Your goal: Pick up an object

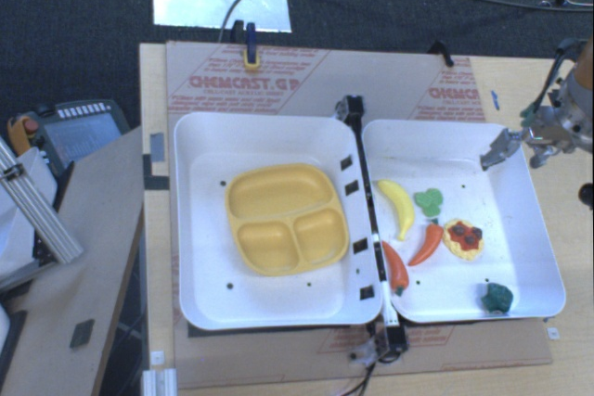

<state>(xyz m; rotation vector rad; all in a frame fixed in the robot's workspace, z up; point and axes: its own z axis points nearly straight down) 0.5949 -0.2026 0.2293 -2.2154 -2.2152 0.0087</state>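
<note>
Your claw hangs over the right bin's far corner; can't tell if it's spread or pressed together. The banana lies mid-bin, probably light, hard, slick plastic, so pinch across its middle.

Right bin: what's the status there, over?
End effector over right bin's upper right corner, holding nothing. Banana, carrot, other toy foods untouched. Path clear.
</note>
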